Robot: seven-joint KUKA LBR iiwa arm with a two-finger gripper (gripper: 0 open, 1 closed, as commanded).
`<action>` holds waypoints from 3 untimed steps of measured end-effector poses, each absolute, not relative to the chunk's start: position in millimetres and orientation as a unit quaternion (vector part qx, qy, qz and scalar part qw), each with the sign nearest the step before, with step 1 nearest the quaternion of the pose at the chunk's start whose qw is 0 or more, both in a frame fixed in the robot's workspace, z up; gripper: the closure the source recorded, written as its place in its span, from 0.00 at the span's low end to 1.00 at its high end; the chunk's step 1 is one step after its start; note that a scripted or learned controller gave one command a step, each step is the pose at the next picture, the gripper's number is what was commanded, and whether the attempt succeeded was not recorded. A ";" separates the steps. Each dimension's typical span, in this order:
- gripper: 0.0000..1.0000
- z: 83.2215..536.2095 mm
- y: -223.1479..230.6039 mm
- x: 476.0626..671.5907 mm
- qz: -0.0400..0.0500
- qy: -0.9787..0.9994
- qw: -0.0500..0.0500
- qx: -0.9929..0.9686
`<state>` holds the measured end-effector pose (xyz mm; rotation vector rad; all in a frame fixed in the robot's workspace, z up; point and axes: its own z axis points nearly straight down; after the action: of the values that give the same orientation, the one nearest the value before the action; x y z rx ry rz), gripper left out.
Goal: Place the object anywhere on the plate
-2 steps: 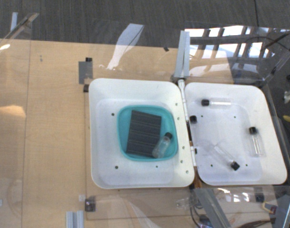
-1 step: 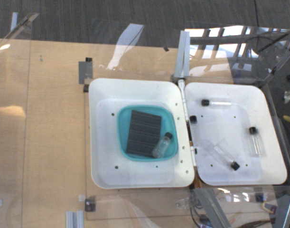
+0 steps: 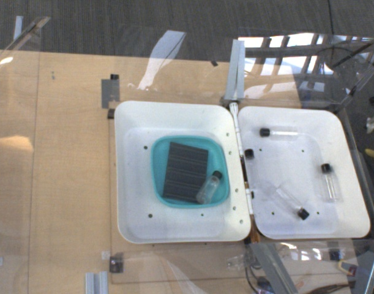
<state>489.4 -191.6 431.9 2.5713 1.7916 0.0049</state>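
Resting on the teal plate [image 3: 159,164]: clear vial [image 3: 209,187], black cap outward, overlapping the dark ridged pad [image 3: 185,172] | right of plate: three vials [image 3: 278,131] loose in right bin [image 3: 340,124] | gripper state: cannot tell.

Wooden tabletop [image 3: 52,182] is carrying two white bins side by side, edges touching at the middle. Left bin [image 3: 131,219] is sitting w/ small dark brackets [image 3: 111,94] at its far-left and near-left corners. Right bin [image 3: 352,219] is lying next to it, near the tabletop's right end.
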 end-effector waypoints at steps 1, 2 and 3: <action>0.00 431.9 -191.7 489.4 0.002 0.572 0.004 0.820; 0.00 431.9 -191.6 489.4 0.002 0.572 0.004 0.820; 0.00 431.9 -191.6 489.4 0.002 0.572 0.004 0.820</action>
<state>489.4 -191.6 431.9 2.5713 1.7916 0.0049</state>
